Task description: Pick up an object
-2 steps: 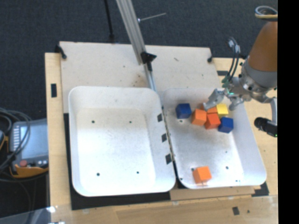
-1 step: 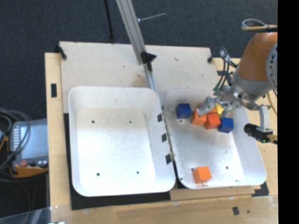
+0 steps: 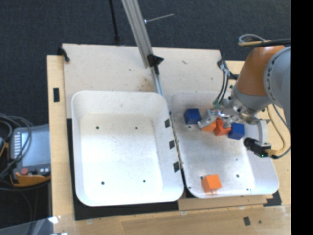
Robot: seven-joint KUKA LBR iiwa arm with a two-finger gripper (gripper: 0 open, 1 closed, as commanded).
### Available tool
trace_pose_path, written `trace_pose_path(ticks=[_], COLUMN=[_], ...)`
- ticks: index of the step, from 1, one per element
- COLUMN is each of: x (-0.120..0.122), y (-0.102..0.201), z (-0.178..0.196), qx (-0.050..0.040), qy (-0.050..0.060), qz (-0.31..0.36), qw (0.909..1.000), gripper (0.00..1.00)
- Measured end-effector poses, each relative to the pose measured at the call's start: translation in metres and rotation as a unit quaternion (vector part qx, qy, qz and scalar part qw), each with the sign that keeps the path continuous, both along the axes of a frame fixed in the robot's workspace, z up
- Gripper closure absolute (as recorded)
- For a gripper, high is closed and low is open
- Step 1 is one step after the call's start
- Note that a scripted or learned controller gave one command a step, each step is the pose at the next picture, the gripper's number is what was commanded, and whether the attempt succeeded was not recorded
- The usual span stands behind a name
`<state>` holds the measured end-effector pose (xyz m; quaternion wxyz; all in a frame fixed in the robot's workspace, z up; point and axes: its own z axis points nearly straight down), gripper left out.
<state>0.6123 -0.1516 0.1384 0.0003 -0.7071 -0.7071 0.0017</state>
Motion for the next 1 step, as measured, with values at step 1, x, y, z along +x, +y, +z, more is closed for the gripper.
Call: trace_pose_path(ticks=[1], x=[0.0064], y=[-0.0032], z=[-0.0100], qx=[-0.0033], qy=[-0.013], qz=[-0.001], qw=[0.9999], gripper=[0.00])
